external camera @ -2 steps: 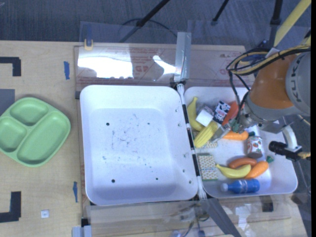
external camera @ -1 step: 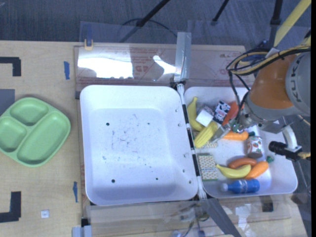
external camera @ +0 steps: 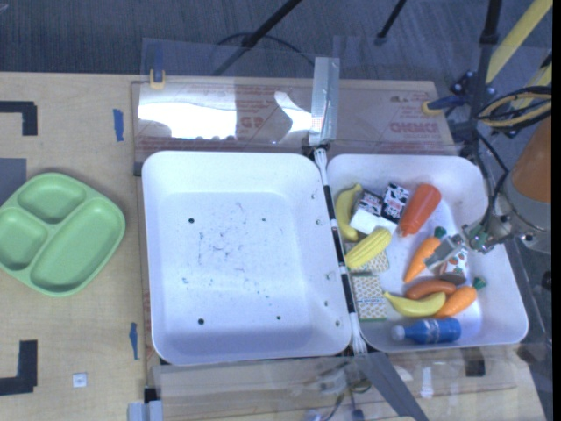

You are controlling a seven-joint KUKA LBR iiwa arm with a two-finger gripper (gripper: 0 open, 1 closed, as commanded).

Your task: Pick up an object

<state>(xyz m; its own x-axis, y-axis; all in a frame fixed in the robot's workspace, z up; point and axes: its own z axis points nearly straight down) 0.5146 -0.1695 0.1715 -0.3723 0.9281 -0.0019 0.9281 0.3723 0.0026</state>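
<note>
- Whether the jaws stand open or closed cannot be told; the gripper (external camera: 478,238) is seen at the right bin's (external camera: 504,318) right edge, and nothing is seen held.
- Crowding is the likely risk: the corn (external camera: 368,247), small carrot (external camera: 422,256), sausage (external camera: 431,287) and banana (external camera: 415,304) lie touching, so two could be nudged or a grasp missed.
- The arm (external camera: 535,178) is reached in from the right, wrist low over the rim.
</note>
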